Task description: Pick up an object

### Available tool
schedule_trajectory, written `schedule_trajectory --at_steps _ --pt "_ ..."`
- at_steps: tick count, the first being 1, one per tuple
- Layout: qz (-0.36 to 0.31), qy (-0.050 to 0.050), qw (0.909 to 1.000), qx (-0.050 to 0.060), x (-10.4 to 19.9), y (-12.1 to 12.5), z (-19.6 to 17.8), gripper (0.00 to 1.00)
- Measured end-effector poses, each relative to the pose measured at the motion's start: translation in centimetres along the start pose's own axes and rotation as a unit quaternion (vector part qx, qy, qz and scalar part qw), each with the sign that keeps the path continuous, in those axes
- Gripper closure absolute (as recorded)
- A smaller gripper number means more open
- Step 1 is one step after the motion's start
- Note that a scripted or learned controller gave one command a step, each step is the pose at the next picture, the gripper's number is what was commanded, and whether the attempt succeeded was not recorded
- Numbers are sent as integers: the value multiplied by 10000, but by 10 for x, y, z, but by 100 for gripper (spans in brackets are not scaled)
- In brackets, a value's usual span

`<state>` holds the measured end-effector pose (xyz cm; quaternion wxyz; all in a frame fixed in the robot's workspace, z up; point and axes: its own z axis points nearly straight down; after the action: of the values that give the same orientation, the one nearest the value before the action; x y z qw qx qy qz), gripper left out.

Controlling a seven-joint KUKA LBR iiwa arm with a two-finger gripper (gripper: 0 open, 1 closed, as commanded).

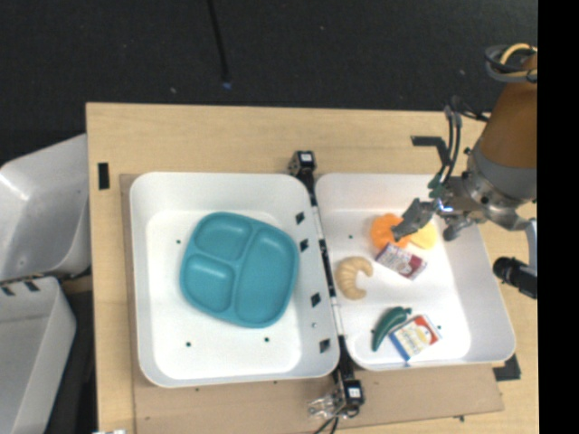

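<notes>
- Hand (pixel 432 221) of the grey arm, orange band above the wrist, reached in from the right and sat over the upper right part of the right bin (pixel 479 333).
- Fingers stood spread apart; one dark finger (pixel 417 217) pointed down-left toward the orange piece, the other (pixel 455 226) lay to its right. Nothing was seen between them.
- Orange toy piece (pixel 384 229) lay in the right bin's upper middle, with a yellow piece (pixel 424 238) just beside it on the right, under the hand. Whether the left finger touched either could not be told.
- Small red-and-white packet (pixel 400 261) lay just below those two, tilted.
- Tan croissant (pixel 354 276) lay left of the packet, near the bin's left wall.
- Green pepper-like toy (pixel 391 325) lay in the lower part of the right bin, touching a white card with red and blue print (pixel 415 337) on its right.
- Left bin (pixel 154 351) held a teal divided plate (pixel 240 268), flat, with three compartments, near the bin's middle.
- Both bins sat side by side on the light wooden table (pixel 199 138), joined along the middle by black clips (pixel 319 269).
- White box-like object (pixel 41 211) stood off the table's left edge.
</notes>
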<state>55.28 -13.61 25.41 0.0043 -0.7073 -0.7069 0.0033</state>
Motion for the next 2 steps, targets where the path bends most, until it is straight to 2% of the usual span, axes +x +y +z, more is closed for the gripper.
schedule_trajectory --at_steps 1,2 --pt "-12 -10 10000 -59 0 2 -6 0" --pt "1 -12 10000 -40 -2 4 36 0"
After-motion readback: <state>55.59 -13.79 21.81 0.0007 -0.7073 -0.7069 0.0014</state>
